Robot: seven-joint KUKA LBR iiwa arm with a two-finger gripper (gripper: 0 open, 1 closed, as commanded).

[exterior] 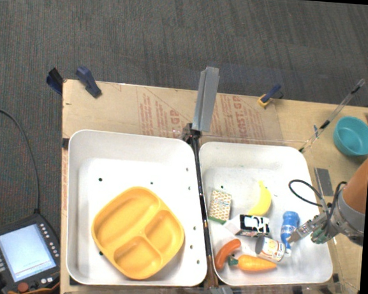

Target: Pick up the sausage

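While apart, sausage [227, 252] left of fingers [299, 232] (well clear)

The yellow tray [138, 232] looks like smooth, glossy plastic; both white bins [85, 147] look matt plastic; the surface [142, 107] beneath is printed brown cardboard.

Even bright overhead light, soft faint shadows, mild glare on white bins [81, 147], slightly soft focus

Dark grey ribbed carpet [149, 31] covers the floor far above and left of the gripper. A bench of brown printed cardboard [155, 108] lies up and left of it. Well to its left, low on the carpet, sits a grey handheld control pendant [18, 253] with a black cable [18, 135].
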